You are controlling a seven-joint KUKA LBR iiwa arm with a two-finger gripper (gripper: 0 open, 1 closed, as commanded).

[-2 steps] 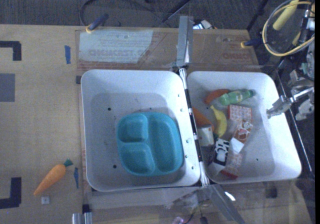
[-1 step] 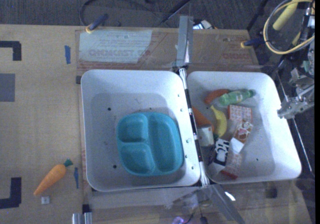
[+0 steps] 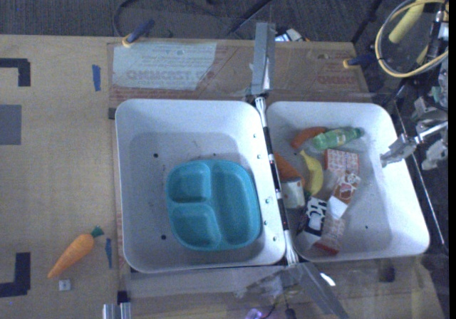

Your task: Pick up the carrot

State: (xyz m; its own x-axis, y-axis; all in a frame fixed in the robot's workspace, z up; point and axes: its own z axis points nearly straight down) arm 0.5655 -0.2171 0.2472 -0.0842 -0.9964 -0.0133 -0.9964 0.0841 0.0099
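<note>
An orange carrot (image 3: 71, 254) with a green top lies on the wooden bench outside both bins, near the front left corner, with its green end pointing up and to the right. My gripper (image 3: 399, 151) hovers at the right rim of the right bin (image 3: 399, 228), far from the carrot and with the left bin between them. It is small and partly blurred against the rim. Nothing shows in it.
A blue divided plate (image 3: 212, 204) lies in the left bin (image 3: 135, 168). The right bin holds several toy foods: a green bottle (image 3: 335, 138), a banana (image 3: 311, 171), orange pieces (image 3: 308, 137), a red box (image 3: 342, 162) and a can (image 3: 292, 191). Cables (image 3: 406, 33) hang at the back right.
</note>
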